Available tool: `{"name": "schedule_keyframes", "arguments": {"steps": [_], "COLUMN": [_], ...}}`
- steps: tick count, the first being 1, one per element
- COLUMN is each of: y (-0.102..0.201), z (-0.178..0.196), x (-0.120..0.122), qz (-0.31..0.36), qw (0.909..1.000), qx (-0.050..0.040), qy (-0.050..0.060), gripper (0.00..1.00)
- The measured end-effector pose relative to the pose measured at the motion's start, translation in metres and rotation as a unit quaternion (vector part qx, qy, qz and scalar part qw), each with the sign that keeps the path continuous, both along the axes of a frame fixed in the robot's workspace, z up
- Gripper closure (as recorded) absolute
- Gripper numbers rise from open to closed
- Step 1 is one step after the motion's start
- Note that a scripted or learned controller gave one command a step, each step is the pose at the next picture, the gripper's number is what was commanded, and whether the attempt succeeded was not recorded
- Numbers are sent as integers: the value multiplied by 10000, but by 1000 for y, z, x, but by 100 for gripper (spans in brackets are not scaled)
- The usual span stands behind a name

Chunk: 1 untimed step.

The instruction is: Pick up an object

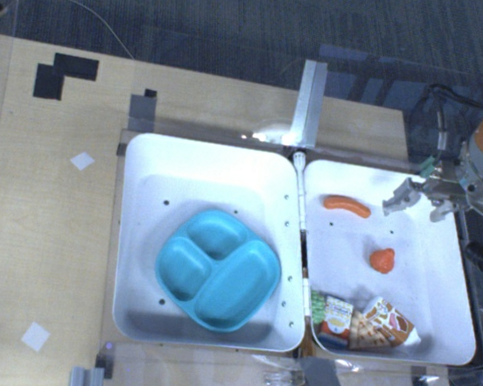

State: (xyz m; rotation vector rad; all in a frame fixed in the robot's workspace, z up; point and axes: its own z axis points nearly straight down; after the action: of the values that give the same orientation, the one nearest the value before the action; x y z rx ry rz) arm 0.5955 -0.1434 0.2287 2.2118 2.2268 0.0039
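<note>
The hand [419, 200] hangs wide and holds nothing, at the right bin [465, 301] far edge; the sausage [346, 206] may roll away.

Light wooden bench [33, 231] bordered at its far edge by dark blue-grey carpet [248, 12]. Black block markings [63, 74] lie on the bench's far left; small pale square tags [82, 160] sit nearer the front. A thin cable [89, 13] crosses the carpet. A metal upright post [310, 104] rises mid-bench.
</note>
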Motion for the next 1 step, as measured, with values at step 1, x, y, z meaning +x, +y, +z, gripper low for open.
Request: {"name": "schedule_keyframes", "arguments": {"steps": [1], "y": [-20], "z": [-140], "x": [-73], "qz": [-478], "qw": [9988], "qx": [-7], "qy": [-39], "gripper": [0]}}
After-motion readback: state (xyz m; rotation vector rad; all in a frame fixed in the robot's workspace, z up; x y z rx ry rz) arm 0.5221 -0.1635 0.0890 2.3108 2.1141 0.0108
